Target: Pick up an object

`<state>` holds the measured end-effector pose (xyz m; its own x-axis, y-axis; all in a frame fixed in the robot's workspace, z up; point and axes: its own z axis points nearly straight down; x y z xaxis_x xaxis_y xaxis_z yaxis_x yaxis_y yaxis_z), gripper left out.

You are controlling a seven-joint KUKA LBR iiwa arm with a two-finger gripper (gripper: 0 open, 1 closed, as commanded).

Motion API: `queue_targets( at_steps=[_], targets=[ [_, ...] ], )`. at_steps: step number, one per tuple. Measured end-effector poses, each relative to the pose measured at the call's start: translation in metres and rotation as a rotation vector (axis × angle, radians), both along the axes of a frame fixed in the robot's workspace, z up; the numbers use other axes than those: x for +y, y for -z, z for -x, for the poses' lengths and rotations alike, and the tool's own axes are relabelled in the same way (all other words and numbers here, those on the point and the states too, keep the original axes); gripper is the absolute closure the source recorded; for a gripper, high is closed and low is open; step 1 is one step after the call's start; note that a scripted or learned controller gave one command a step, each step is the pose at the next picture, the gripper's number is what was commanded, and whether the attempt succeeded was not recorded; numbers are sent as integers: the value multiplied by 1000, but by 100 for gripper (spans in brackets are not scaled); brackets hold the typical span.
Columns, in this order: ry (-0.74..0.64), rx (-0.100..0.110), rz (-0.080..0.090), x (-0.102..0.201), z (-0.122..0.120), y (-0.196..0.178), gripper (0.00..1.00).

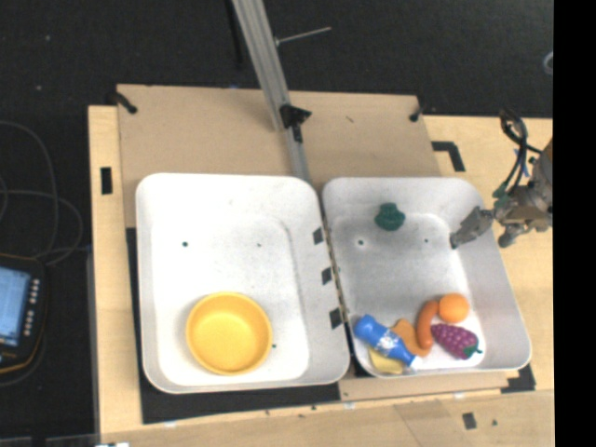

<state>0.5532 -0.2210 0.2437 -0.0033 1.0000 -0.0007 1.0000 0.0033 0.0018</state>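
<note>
The right bin [372,268] holds a small green piece [389,217] near its far wall. In its near corner lie an orange ball [453,306], an orange carrot-like piece [425,324], purple grapes [454,339], a blue bottle [382,335] and a yellow piece [386,362]. A yellow bowl [229,331] sits in the left bin [214,222]. My gripper [487,231] hangs over the right bin's right rim, well to the right of the green piece. Its fingers are spread open with nothing between them.
A grey metal pole [265,59] slants from the top of the view down to the gap between the two bins. Both bins rest on a tan board [233,128]. A handheld pendant [17,307] lies at the far left.
</note>
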Motion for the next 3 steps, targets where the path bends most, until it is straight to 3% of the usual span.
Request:
queue_targets(
  at_steps=[1, 3],
  targets=[
    [0, 0, 0, 0, 0, 0, 0],
    [4, 6, 0, 0, 5, 106, 0]
  ],
)
